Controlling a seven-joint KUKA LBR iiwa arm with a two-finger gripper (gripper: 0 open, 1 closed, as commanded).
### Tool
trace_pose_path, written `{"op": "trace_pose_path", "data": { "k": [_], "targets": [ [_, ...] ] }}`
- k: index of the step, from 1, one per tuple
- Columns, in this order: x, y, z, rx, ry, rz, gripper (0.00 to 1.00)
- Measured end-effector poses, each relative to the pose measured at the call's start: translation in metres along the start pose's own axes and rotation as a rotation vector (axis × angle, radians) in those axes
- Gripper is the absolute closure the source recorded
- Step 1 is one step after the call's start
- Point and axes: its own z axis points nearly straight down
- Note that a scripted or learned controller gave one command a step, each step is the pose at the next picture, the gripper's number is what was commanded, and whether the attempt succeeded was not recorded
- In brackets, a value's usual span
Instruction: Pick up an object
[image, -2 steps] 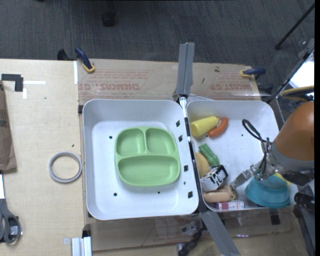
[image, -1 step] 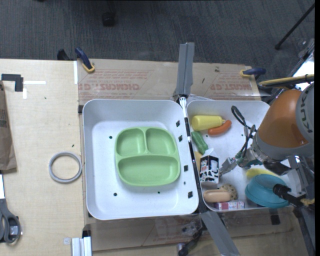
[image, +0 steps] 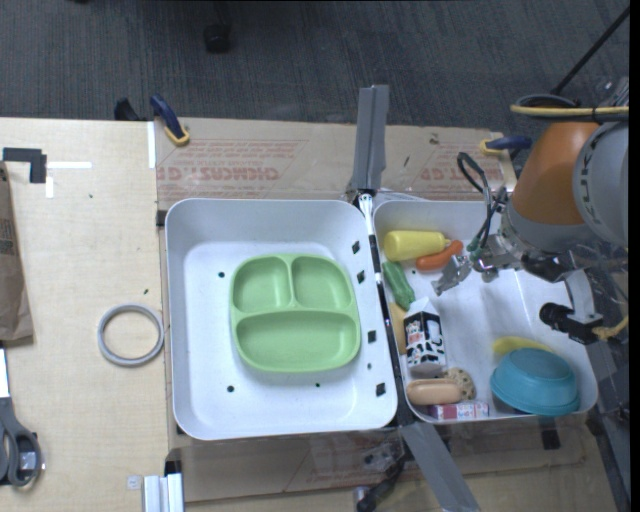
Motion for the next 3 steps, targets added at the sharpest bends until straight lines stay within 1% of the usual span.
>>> {"op": "trace_pose_path", "data": {
  "k": [1,2,3],
  "targets": [
    [0.009,0.063,0.023,0.02,0.004,0.124,0.0],
    [0.009,0.064,0.013,0.014,-0.002,0.121,1.0],
    [0.064,0.081,-0.082,0.0,-0.001,0.32,1.0]
  ]
}}
